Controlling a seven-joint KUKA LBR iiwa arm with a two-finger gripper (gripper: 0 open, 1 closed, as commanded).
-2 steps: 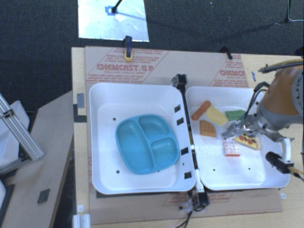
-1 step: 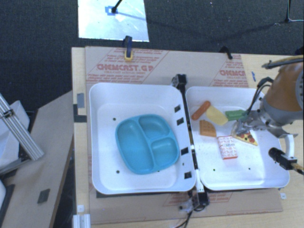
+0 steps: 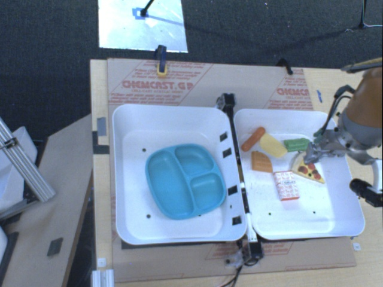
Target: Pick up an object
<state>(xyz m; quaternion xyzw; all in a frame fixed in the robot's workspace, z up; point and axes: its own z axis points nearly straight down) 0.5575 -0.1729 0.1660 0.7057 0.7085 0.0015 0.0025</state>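
The gripper hangs low in the right bin, directly over the toy pizza slice. Whether its jaws are spread or closed cannot be told. A green block lies just beside it.

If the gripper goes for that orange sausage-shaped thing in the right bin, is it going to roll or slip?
The orange sausage looks round and elongated, so a sideways nudge would probably roll it. It looks smooth, so it may slip from the fingers. It lies against the yellow piece, which might block rolling that way.
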